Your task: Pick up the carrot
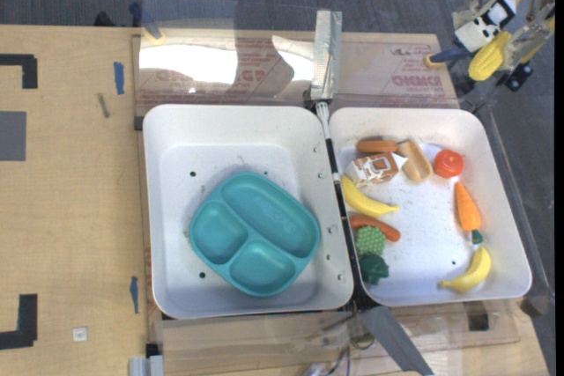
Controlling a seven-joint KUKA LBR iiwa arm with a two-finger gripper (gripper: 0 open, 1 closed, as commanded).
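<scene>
Two white bins sit side by side in the camera view, and the right bin (507,216) holds the carrot (466,207), lying near that bin's right wall, just below a red tomato (448,163) and above a yellow banana (470,271) that curls along the front right corner. Its long axis runs roughly from the bin's back to its front, tilted a little, with the orange body toward the tomato and the small green top (477,236) pointing toward the banana. It lies apart from both neighbours, with bare bin floor on its left side. The gripper (499,38) hangs outside the bin, beyond its back right corner, with a yellow corn-like piece (487,60) seeming to sit at its tip; whether it is truly clamped between the fingers I cannot tell, nor how they stand. From the gripper, the carrot lies forward and slightly left, inside the bin. By my judgement, the coming move must cross the back rim, descend over the orange body, and close across the carrot's narrow width, not along its length.
</scene>
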